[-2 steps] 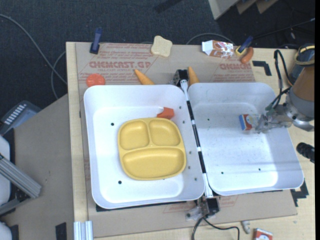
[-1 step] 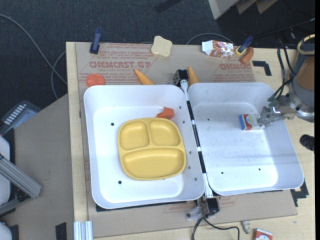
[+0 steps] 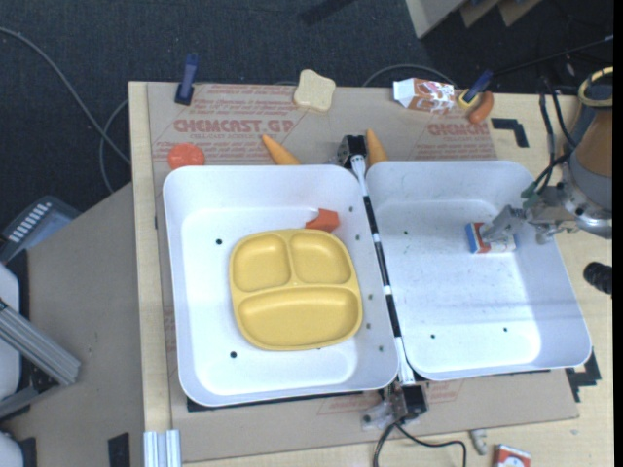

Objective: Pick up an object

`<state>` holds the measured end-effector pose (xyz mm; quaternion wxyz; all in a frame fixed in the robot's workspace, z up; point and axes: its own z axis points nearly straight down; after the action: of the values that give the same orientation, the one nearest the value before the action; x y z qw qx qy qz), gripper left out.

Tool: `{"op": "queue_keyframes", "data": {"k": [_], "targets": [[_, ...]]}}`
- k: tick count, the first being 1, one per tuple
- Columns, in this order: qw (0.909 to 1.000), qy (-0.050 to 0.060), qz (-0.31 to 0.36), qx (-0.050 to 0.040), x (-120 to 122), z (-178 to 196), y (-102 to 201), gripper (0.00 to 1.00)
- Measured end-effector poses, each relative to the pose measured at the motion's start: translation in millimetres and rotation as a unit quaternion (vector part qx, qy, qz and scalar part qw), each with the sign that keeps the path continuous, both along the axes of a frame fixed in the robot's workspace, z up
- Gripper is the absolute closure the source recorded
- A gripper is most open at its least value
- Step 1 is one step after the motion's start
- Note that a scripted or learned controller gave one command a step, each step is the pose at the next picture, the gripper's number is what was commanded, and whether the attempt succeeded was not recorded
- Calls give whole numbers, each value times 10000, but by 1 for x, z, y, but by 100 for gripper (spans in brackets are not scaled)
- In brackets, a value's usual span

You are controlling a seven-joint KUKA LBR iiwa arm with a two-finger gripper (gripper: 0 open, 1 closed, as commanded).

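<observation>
You have the gripper (image 3: 508,228) low inside the right bin (image 3: 458,353), at its far right side. A small red, white and blue object (image 3: 477,238) lies on that bin's floor, touching the fingertips; whether they grip it, you cannot tell.

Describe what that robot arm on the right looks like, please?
The arm is a rounded grey tube with an orange band near its top. Black cables run down beside it. Its gripper is a small grey metal piece sticking out over the right bin.
</observation>
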<state>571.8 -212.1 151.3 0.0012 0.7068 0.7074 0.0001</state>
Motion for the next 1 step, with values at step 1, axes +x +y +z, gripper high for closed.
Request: {"op": "queue_keyframes", "data": {"k": [1], "targets": [[10000, -8, 1, 1, 34, -54, 20, 0]]}}
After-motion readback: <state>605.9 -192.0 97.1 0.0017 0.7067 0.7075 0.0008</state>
